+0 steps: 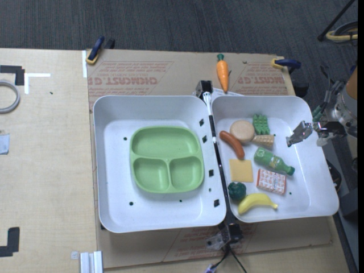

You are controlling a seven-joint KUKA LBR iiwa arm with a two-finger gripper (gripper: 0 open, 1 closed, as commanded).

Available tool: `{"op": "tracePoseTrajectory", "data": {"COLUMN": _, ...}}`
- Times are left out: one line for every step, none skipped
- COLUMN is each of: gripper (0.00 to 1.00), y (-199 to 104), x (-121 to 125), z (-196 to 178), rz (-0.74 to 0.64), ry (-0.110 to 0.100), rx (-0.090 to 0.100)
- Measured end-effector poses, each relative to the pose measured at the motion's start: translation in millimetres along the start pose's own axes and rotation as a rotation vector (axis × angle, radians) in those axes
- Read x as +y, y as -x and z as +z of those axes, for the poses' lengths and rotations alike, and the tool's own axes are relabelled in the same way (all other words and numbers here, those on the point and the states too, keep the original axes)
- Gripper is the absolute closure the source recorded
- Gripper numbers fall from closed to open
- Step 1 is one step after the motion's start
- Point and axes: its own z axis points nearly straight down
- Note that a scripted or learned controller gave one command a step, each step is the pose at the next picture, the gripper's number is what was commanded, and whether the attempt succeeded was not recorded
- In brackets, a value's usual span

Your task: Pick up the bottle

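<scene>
A green bottle (273,162) lies on its side in the right bin (310,186), cap pointing right and a little toward the front. My gripper (300,133) hangs over the right bin's right part, up and to the right of the bottle and apart from it. Its fingers look spread with nothing between them.
Around the bottle lie a sausage (232,144), a round bun (243,130), a cheese slice (241,170), a red-patterned packet (271,181), a banana (257,203), broccoli (237,190) and a green block (261,123). A green divided plate (167,160) sits in the left bin. A carrot (222,71) lies behind the bins.
</scene>
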Motion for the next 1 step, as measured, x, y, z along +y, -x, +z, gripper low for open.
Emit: {"op": "tracePoseTrajectory", "data": {"gripper": 1.0, "y": 0.4, "x": 0.4, "z": -9.6, "rz": -0.001, "ry": 0.001, "rx": -0.001}}
